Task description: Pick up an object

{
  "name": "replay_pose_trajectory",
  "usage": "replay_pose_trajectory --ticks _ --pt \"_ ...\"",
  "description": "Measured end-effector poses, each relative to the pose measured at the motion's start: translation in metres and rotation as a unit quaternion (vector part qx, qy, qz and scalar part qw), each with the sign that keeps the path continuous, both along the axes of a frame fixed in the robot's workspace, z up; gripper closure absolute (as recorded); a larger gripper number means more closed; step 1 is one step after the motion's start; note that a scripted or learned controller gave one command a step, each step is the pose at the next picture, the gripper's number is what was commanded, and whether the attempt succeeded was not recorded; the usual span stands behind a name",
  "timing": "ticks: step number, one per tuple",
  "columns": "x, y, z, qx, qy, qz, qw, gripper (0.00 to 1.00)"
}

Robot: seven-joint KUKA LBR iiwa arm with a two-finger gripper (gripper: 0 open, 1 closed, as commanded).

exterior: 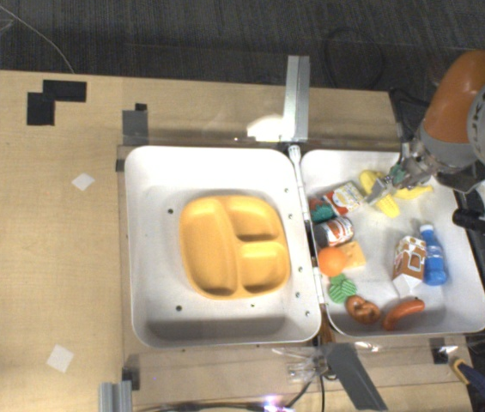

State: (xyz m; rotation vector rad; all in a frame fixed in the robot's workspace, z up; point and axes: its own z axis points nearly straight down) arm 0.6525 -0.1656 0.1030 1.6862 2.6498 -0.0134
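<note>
Yellow is where the action is: the gripper (399,178) sits low at the far edge of the right bin (474,307), right over a cluster of yellow toy pieces (378,187), probably banana-ish. Can't tell how the fingers are set from this angle, it's all a blur of metal against the yellow, so I won't claim it has anything.

Everything pickable is heaped in that right bin, which makes sense since the arm (465,101) reaches in from that side. Along its left wall runs a pile: a red-and-white packet (342,199), a dark can (335,230), an orange block (342,258), a green piece (340,290). Near the front edge lie a brown pretzel-like thing (362,309) and a red sausage (403,311). Toward the right wall a small carton (409,258) stands touching a blue bottle (433,260).

The left bin (148,230) carries a yellow divided tray (233,245) in its middle, compartments bare, so I'd guess that's the drop-off side.

My read: it's picked the yellow stuff at the far edge because it's a bit apart from the crowded left wall, fewer neighbours to bump. Risk is the packet just beside it getting nudged.
</note>
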Motion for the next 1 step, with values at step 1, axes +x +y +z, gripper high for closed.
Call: replay_pose_trajectory --ticks 1 --pt "-0.004 0.0007 -0.004 0.0024 0.008 -0.001 1.0 0.0"
